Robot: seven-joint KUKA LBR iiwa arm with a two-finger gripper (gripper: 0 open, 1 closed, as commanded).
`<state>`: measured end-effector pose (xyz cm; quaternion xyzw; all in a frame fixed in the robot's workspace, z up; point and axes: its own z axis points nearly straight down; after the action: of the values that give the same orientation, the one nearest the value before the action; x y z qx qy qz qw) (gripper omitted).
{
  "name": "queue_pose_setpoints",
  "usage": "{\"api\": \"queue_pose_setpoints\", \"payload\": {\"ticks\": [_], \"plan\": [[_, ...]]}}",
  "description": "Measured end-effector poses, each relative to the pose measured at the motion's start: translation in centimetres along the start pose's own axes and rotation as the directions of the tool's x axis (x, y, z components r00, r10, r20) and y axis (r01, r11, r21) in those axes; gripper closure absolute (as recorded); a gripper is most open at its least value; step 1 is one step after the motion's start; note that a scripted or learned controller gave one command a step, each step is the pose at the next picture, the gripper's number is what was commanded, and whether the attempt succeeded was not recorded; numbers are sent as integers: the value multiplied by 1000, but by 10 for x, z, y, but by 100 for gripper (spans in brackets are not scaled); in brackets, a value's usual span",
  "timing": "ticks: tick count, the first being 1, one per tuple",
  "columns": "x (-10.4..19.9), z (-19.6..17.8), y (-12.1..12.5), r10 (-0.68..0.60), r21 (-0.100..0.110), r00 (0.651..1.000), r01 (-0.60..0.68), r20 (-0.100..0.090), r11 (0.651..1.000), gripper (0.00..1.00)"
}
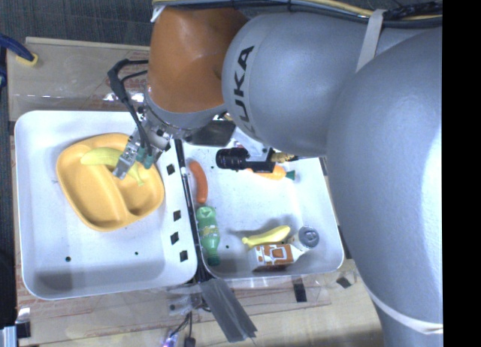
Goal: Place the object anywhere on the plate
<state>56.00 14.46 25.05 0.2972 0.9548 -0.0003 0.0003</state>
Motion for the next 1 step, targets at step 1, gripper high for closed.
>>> {"api": "queue_pose_setpoints", "payload": {"ticks": [1], "plan": [[-33,7,4,116,1,993,-116,0,993,100]]}}
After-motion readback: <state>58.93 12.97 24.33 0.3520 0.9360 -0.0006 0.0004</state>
